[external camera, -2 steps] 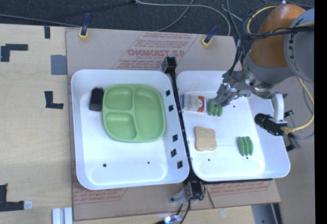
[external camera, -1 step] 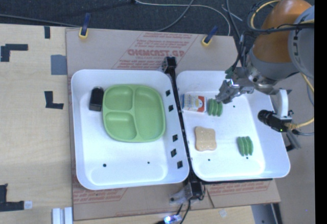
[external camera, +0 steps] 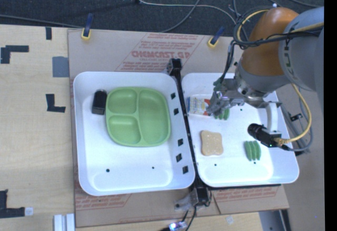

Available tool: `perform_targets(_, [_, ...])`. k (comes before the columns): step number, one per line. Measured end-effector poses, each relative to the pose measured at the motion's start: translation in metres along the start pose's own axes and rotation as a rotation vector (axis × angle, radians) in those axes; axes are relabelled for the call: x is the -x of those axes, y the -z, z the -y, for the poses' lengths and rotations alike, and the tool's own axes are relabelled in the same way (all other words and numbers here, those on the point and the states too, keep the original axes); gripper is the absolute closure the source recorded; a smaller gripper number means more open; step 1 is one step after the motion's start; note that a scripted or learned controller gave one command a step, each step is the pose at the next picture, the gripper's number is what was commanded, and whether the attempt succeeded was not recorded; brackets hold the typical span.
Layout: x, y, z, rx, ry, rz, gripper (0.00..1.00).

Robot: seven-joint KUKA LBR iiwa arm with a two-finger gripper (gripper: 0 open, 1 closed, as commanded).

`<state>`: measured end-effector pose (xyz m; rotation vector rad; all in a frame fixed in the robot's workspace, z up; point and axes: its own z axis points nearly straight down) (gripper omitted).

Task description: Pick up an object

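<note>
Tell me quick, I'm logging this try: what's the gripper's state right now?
Gripper: low in the right bin, beside a green object; open or shut cannot be told.

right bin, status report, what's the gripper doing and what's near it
Gripper low over right bin, at small packet and green piece. Nothing seen held. Tan slice and green pod lie apart, untouched.

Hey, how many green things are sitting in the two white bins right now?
3. A green divided plate lies in the left bin. A small green piece lies in the right bin, another by the claw. The arm may hide more.
</note>
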<state>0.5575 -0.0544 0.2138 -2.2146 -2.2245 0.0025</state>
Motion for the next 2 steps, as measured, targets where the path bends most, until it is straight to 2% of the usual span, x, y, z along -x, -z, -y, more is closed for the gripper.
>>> perform_targets(1, [-0.057,0.004,0.007,0.001,0.003,-0.002,1.0])
perform_targets(2, [-0.117,0.003,0.026,0.0,0.003,-0.001,1.0])
